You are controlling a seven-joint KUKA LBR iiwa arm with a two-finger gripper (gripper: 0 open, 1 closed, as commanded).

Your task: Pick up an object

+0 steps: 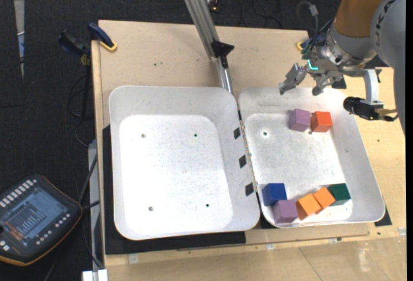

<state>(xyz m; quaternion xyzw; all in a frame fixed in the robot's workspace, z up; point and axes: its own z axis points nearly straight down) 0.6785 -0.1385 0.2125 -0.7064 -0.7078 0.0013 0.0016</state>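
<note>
Above the right bin (361,163), open, empty jaws (308,82); no legible writing.

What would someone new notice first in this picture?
Probably the small coloured blocks in the right white bin: a purple cube touching an orange cube near its far end, four more along the near rim. Above the far pair hangs the arm's open gripper.
</note>
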